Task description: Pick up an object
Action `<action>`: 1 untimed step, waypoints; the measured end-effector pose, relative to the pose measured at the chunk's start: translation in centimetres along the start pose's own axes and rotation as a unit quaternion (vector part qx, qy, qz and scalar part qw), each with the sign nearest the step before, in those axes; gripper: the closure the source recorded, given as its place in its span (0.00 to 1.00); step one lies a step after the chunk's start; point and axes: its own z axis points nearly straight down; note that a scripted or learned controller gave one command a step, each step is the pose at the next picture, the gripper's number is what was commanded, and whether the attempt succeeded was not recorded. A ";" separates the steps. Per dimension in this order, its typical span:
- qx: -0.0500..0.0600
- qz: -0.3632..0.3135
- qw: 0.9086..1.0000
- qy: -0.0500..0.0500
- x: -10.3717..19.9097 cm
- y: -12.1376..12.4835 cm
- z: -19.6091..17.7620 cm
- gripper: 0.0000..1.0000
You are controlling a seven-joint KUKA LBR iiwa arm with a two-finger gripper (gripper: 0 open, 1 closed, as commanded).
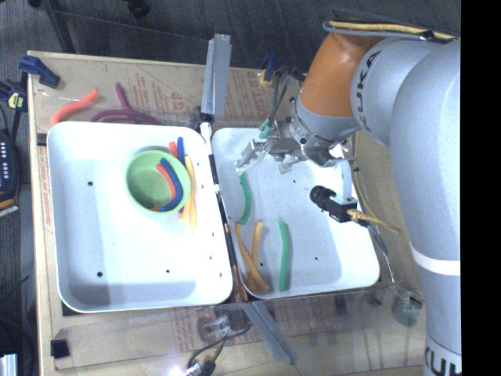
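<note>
Green and thin, the curved strip [246, 198] lies in the right bin [356, 265], just below the gripper [262, 152], bending toward the bin's left wall. Being so flat, it could slip free during the grab. I cannot tell how the claw stands.

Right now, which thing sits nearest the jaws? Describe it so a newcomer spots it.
Start at the right bin. Near its top left, just below the gripper, lies a curved green strip. The other green strip is straighter and lies lower, beside the orange strips.
</note>
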 end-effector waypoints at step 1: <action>-0.002 0.001 1.000 -0.005 -0.2 0.7 9.8 0.00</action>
